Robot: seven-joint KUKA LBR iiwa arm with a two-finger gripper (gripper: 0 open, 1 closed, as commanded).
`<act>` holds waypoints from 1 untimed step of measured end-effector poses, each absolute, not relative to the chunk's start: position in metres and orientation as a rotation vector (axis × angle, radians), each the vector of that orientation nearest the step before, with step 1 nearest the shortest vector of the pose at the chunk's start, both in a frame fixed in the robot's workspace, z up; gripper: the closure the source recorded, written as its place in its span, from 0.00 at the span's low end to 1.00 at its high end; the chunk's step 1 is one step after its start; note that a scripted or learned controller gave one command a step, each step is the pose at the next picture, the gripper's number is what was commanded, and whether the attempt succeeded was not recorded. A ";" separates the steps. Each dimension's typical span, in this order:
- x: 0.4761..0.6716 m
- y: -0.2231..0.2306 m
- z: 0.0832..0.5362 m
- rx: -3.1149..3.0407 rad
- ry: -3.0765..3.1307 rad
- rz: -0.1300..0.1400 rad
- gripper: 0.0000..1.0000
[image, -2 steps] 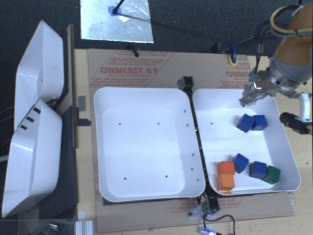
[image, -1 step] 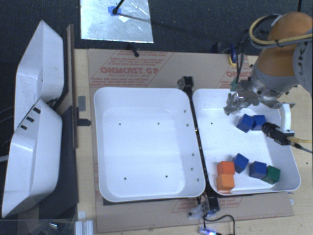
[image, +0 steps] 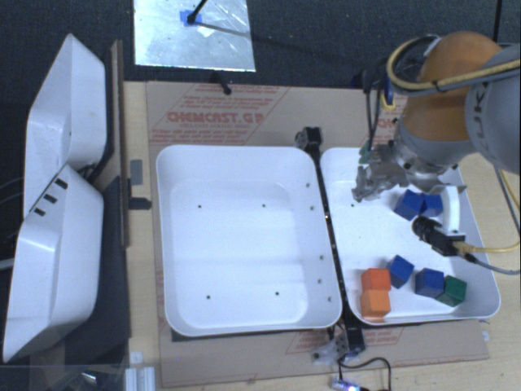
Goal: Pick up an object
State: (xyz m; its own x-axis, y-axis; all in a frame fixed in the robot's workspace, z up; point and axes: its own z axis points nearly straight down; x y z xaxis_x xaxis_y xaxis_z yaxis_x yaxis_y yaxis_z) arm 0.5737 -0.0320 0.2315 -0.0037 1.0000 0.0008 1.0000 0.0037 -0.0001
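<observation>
Red print on the brown board (image: 220, 108) under the bins reads roughly "CHEMCAST GP". In the right bin (image: 348, 226), blue blocks (image: 418, 204) sit at about three o'clock; two orange blocks (image: 375, 292) touch at six o'clock, with more blue blocks (image: 415, 275) and a green block (image: 453, 289) toward five. The gripper (image: 364, 187) hangs at eleven o'clock, holding nothing visible; its spread cannot be told. The left bin (image: 244, 165) is white.

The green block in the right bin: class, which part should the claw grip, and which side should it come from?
Probably from straight above, closing on the two free faces of the green block: the one facing the bin's middle and the one facing its near edge. It sits in the corner of the right bin, with a blue block touching its left side, so a sideways approach looks blocked.
</observation>
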 end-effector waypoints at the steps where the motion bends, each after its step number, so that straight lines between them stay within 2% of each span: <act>1: 0.571 0.014 0.233 -2.217 -2.226 -0.002 1.00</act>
State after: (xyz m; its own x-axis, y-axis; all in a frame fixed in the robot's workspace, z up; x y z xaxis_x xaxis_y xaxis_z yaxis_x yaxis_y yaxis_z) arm 0.5711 0.0143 0.2331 -0.0042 1.0000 0.0009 1.0000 0.0042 0.0009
